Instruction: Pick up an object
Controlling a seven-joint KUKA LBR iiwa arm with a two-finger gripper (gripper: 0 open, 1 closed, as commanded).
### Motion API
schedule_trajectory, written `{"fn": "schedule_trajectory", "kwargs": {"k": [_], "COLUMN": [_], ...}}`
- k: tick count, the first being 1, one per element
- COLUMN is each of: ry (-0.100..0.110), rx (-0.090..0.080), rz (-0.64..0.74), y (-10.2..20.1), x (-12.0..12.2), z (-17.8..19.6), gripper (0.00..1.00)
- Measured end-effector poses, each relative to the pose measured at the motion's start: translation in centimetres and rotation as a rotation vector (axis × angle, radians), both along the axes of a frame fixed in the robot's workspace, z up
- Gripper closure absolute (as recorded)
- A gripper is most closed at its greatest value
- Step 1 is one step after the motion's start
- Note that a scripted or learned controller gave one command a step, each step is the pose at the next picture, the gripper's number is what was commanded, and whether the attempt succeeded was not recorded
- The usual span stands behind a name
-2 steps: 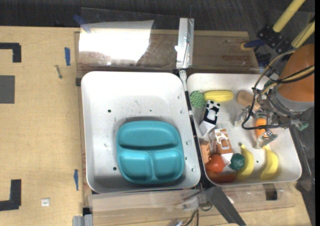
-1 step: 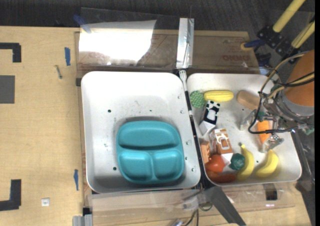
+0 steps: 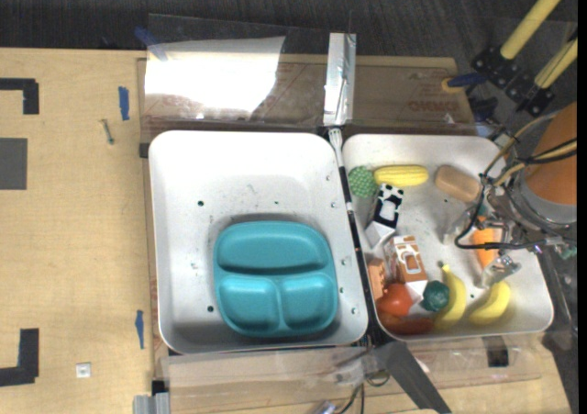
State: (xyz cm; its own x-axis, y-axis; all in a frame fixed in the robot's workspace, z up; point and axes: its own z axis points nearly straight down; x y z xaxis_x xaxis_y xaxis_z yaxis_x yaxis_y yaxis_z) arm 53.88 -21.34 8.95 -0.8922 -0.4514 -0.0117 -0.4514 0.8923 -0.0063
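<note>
— Bananas (image 3: pixel 472 302) lie in the right bin (image 3: pixel 541 320), near the front, next to a red tomato (image 3: pixel 394 302).
— And the gripper (image 3: pixel 491 242)?
— It's low in that bin, just above them. Open or shut, I can't tell.

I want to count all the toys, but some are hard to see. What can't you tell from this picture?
- Fingers of the gripper: lost among cables in the camera view, open or shut unclear.
- Small orange object: partly behind those cables, kind unclear.
- Red round toy: tucked under the white and orange carton.
- Grey arm with orange band: cut off by the right edge.
</note>
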Motion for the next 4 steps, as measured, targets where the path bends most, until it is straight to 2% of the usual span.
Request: {"fn": "schedule_trajectory", "kwargs": {"k": [1,2,3,4], "ry": [-0.014,-0.012,0.000,-0.016], "rx": [-0.001,0.000,0.001,-0.002], "rz": [0.001,0.001,0.013,0.013], "y": [0.2,0.2,-0.8,-0.7], "x": [0.5,0.4,0.3,0.8], "z": [1.4,1.2,0.0,1.3], "gripper": [1.00,0.00,0.00,1.00]}}
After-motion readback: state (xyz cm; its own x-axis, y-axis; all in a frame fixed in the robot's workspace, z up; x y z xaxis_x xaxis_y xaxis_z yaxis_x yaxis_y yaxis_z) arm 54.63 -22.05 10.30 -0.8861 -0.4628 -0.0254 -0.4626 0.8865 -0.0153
